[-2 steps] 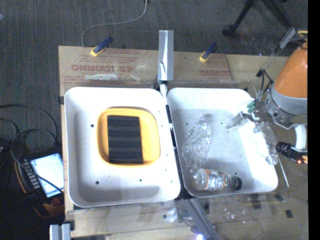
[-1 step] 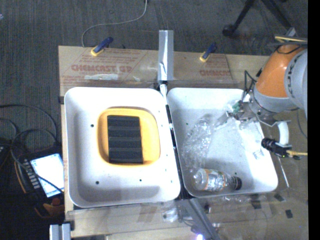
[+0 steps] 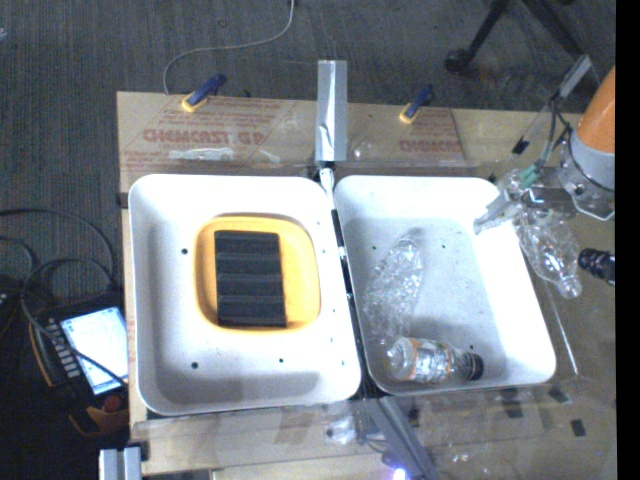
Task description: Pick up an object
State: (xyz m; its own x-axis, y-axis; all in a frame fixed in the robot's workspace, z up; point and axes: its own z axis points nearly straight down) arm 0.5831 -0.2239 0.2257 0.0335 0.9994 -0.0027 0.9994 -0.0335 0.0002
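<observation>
While the fingers [image 3: 545, 230] grip a crumpled clear bottle [image 3: 552, 248] over the right bin's rim [image 3: 528, 268], its middle lies open.

Two shallow white plastic bins [image 3: 160, 268] look smooth and matt. The yellow tray with its ribbed black insert [image 3: 257, 273] seems soft-sheened plastic. Clear crinkled plastic bottles [image 3: 395, 278] glint glossily. The pale wooden bench [image 3: 150, 138] looks dull.

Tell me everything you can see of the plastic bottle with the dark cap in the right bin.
The clear plastic bottle with the dark cap lies on its side near the front wall of the right white bin, cap pointing right. Its body looks crinkled and see-through, with a pale label band around the middle. It rests on the bin floor. A crumpled clear plastic piece lies just behind it; contact between them is unclear.
</observation>
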